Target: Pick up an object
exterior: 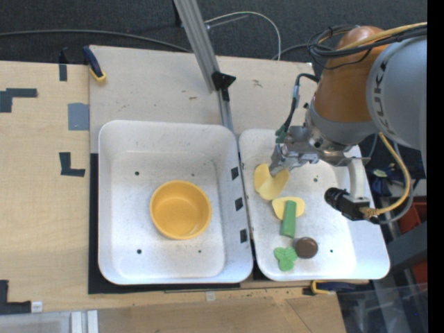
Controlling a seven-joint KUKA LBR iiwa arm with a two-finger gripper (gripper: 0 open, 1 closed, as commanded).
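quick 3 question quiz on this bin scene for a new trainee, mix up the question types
1. True or false: the yellow bowl sits in the same bin as the green block.
2. Which thing lies nearest the gripper? A) brown disc B) pale yellow piece C) yellow bowl
3. Fill in: the green leafy piece lies near the right bin's ____ edge in the camera view.

Key: 1 false, the bowl is in the left bin; 2 B; 3 bottom.

My bins (118, 186) look like speckled matt white plastic; the yellow bowl (180, 209) smooth plastic; the bench (35, 186) pale wood.
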